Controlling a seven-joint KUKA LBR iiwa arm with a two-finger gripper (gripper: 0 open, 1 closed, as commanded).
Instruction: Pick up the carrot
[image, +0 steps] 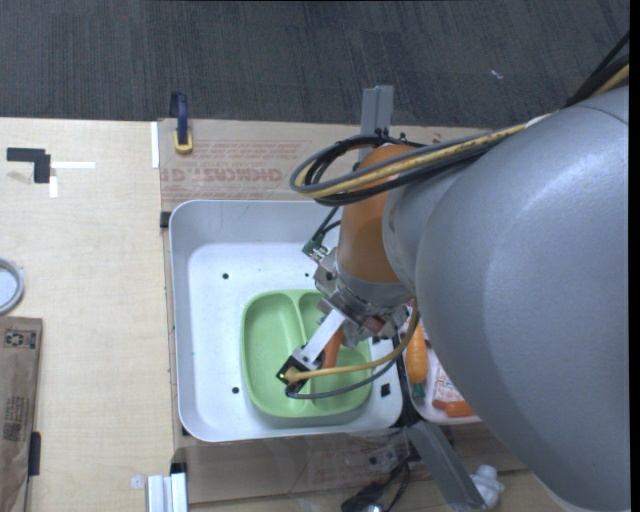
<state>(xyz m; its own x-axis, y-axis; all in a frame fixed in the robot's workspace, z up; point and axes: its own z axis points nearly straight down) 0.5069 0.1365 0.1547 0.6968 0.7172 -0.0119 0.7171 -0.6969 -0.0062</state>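
The hand hangs over the green tray, above the right one of its 2 compartments and close to the ridge between them. The arm's bulk covers it from above, so I cannot tell whether it is released or clenched. A small orange sliver shows beside it, too hidden to name.

The tray lies in the left white bin, pushed toward the bin's near right corner, its near edge just beside the bin's near wall. Bare white floor lies open between the tray and the left wall, and a wider bare strip runs along the far wall.

The carrot lies past that bin's right wall, in the neighbouring bin, lengthwise along the wall and just beside it, apart from the hand. The arm hides much of it. An orange-and-white packet sits just beside it on the right.

Left of the bin the pale bench is mostly open, with a ring and a brown paper bag at its left edge.
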